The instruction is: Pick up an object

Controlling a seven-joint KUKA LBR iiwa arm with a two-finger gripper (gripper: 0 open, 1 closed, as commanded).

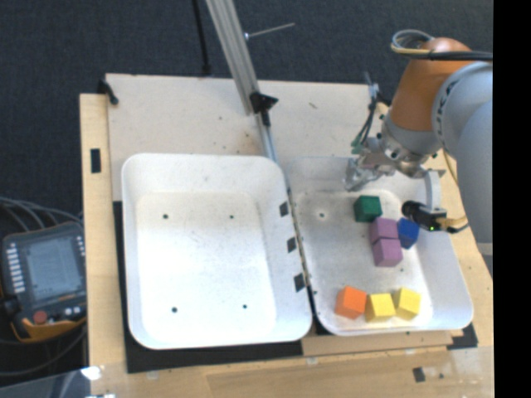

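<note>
Right bin: purple block lengthwise front-to-back

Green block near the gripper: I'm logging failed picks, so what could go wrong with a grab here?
The green block sits close to the purple block and the blue block, so a descent may nudge them. The gripper hangs slightly toward the bin's far edge from it, so closing might miss or clip a corner.

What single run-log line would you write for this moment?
tool: above green cube, not holding | blocks: right white bin | pick: not yet done
</note>
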